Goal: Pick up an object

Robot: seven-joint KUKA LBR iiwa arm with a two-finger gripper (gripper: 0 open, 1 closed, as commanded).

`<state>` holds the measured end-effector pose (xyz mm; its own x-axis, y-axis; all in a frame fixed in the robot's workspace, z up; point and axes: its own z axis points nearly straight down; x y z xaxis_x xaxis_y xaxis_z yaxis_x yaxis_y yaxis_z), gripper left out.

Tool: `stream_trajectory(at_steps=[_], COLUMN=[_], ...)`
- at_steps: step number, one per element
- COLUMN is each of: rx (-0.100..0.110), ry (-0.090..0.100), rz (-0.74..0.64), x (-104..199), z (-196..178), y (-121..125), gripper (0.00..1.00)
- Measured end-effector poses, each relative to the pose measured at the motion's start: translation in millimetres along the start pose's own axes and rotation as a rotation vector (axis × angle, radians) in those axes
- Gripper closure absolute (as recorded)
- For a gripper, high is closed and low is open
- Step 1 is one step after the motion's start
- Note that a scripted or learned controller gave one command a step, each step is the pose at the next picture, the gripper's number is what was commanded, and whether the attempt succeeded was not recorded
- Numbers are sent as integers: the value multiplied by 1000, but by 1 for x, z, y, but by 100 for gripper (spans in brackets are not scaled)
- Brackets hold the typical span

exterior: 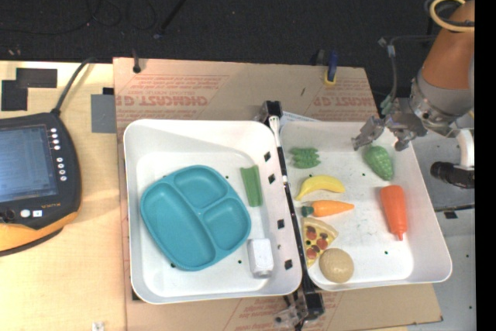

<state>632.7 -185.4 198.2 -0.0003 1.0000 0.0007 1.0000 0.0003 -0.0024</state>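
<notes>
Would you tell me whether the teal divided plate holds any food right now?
Empty: the teal divided plate lies flat in the left bin, its three compartments bare.

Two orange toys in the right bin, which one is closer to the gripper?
The larger orange carrot by the right wall, lying lengthwise below the gripper. The smaller one lies crosswise near the divider, under the banana.

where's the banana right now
The banana lies in the right bin, near its left wall, seen from the overhead camera. It sits just below the small green leafy toy and just above the small carrot.
</notes>
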Motion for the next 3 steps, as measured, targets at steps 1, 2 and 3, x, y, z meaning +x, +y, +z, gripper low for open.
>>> stream_trajectory(at_steps=[1, 2, 3], rx=[-14, 6, 0], ry=[-5, 4, -1], rz=[-1, -3, 2], x=[10, 88, 42], z=[94, 112, 111], y=[-37, -103, -101], gripper=[0, 0, 0])
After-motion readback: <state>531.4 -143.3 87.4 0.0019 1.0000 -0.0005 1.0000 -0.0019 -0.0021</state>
